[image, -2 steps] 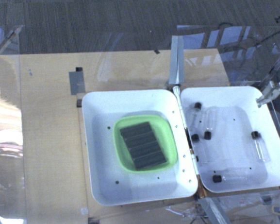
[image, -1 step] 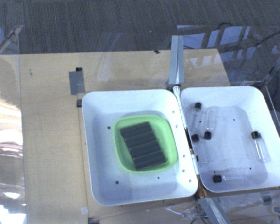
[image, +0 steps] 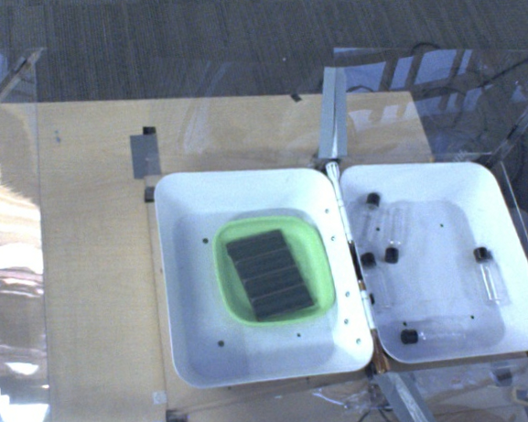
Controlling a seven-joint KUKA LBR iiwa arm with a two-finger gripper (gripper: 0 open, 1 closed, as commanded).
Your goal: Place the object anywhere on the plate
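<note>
Task's thing: a dark grey ribbed rectangular block [image: 270,276] lies flat on the light green square plate [image: 225,278], inside its rim, in the left white bin [image: 174,287].
Long axis: it runs from the plate's far-left corner towards its near-right corner, at a slight slant to the bin walls.
Pincer: I cannot tell its state from this view, neither spread, pressed together nor pinching.
Direction: my arm enters from the right, so I judge the block lies to its left, beyond the right white bin [image: 514,229].
Right bin: several clear plastic vials with black caps [image: 490,277] lie scattered there, well apart from the plate.
Progress: if the block is the object meant, I judge the placing done.
Bench: pale wood [image: 85,267] under both bins.
</note>
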